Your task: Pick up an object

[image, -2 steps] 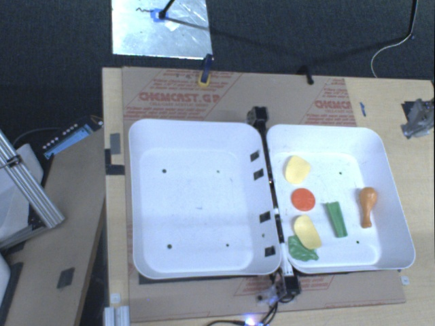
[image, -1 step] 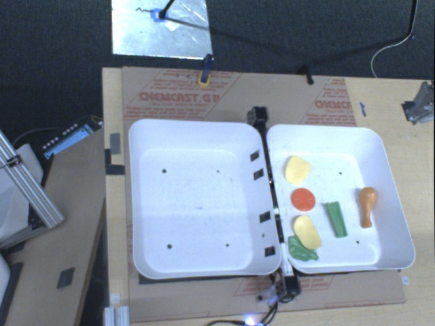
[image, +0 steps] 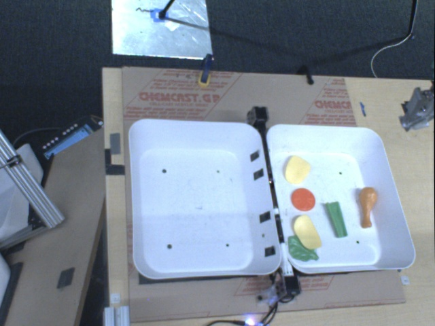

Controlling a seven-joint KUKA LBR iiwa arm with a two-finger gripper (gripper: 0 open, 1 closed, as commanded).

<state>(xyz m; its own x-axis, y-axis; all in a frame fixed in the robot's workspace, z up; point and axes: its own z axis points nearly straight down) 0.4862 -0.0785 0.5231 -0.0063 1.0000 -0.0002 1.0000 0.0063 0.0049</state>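
Camera view: gripper (image: 416, 111) parked at far right edge, off right bin (image: 380, 148). Can't tell its finger state, too small. We see toys well left and nearer: orange disc (image: 303, 198), green stick (image: 336, 219) long axis near-far, tan drumstick (image: 367, 205), two yellow lumps. All smooth, plasticky.

A: Colours in the right bin (image: 380, 148)?
B: Bin white; pale yellow piece (image: 296, 169), red-orange disc (image: 303, 198), green bar (image: 336, 219), tan drumstick (image: 367, 205), yellow slice (image: 307, 231), green leaf (image: 301, 250).
A: The left bin (image: 146, 141)?
B: White.
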